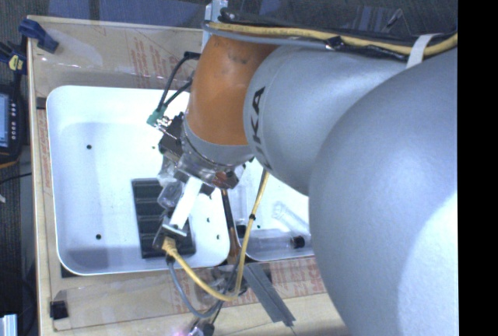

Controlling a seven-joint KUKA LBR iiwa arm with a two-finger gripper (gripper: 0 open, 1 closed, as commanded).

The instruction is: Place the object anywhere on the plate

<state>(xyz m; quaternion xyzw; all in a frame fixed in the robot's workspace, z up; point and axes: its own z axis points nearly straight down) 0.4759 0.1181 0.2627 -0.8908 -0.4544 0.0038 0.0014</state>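
Note:
A black ribbed rectangular thing (146, 216) lies flat on the floor of the left white bin (85, 171), near the front right. My gripper (174, 188) hangs low over that bin and its lower end overlaps the right edge of the ribbed thing. The orange band and the grey wrist cover the gripper from above, so I cannot make out whether anything is held. I cannot pick out a plate for certain.
The grey arm covers most of the right bin (276, 249); a clear, glassy item (286, 215) and a small dark piece (296, 242) show on its visible strip. The left bin's floor to the left is bare white. Blue clamps (35, 33) sit at the bench's far left corner.

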